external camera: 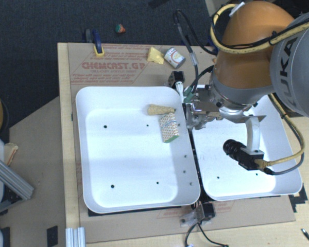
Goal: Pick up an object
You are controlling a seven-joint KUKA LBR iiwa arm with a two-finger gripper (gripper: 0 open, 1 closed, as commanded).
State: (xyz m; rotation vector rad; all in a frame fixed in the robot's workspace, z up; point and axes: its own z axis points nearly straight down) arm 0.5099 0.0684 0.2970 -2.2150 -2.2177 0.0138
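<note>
The arm's gripper (195,118), its state impossible to tell, hangs beside the left bin (87,138), where a clean grasp means centring squarely over the mesh pouch (169,127).

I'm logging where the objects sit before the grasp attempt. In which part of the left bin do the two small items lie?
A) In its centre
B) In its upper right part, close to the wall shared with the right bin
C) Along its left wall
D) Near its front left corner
B: the tan roll and the patterned packet lie together in the upper right of the left bin, near the right bin.
</note>
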